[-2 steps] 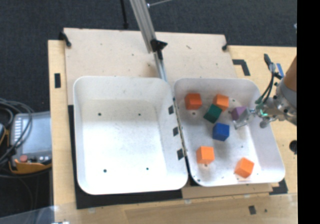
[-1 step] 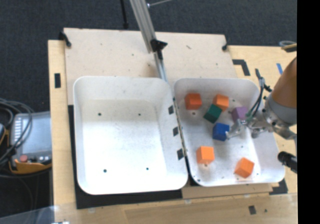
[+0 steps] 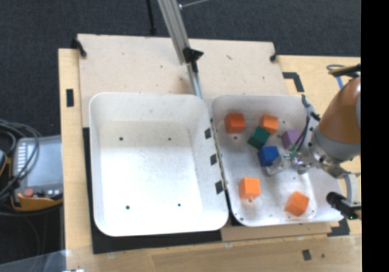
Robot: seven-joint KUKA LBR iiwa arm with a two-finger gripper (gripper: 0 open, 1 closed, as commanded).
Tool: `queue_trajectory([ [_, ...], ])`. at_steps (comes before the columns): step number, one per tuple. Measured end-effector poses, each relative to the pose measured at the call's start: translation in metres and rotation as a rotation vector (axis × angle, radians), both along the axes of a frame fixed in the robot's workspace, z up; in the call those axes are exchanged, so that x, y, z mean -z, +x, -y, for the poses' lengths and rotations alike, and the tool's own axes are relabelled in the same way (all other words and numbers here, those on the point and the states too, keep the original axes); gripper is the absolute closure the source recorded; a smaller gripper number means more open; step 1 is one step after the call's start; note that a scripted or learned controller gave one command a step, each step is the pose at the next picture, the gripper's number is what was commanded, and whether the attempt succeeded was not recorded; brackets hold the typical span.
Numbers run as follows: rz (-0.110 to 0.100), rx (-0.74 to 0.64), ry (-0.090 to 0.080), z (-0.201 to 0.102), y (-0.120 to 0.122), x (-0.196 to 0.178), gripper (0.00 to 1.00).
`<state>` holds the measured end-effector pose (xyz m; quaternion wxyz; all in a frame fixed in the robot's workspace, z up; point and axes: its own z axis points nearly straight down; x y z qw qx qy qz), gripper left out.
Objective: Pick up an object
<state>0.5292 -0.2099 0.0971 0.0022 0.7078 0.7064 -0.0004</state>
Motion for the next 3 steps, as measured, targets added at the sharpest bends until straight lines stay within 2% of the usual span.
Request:
queue_trajectory([
  [1,0.006,0.006,0.001,0.001,0.002,-0.013,1.00],
  [2,0.005,0.002,0.001,0.004,-0.003,-0.076,1.00],
  [3,0.004,-0.005,0.001,0.001,-0.002,-0.120,1.00],
])
